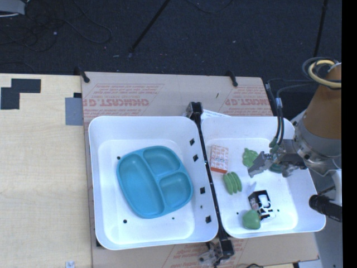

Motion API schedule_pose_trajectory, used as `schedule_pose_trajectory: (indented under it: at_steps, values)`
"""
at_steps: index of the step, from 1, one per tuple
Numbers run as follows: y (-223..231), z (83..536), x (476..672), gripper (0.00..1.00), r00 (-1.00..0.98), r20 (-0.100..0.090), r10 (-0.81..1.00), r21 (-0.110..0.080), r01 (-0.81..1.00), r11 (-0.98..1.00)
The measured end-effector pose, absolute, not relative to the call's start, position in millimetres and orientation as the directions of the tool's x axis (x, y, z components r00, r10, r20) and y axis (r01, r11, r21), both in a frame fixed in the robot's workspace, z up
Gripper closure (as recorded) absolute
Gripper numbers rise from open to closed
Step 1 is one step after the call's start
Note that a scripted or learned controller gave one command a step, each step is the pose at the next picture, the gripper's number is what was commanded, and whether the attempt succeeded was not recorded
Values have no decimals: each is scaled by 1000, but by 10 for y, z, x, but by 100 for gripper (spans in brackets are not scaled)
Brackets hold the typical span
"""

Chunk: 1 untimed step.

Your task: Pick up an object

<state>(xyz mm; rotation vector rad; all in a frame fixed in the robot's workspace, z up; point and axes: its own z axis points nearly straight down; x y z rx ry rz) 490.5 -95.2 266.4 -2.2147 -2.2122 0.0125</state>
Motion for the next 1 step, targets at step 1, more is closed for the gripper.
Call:
schedule_pose_trajectory:
  at_steps: [1]
  values:
    - [-955, 2711, 4921, 0, 0, 1, 1000, -4, 1000, 0]
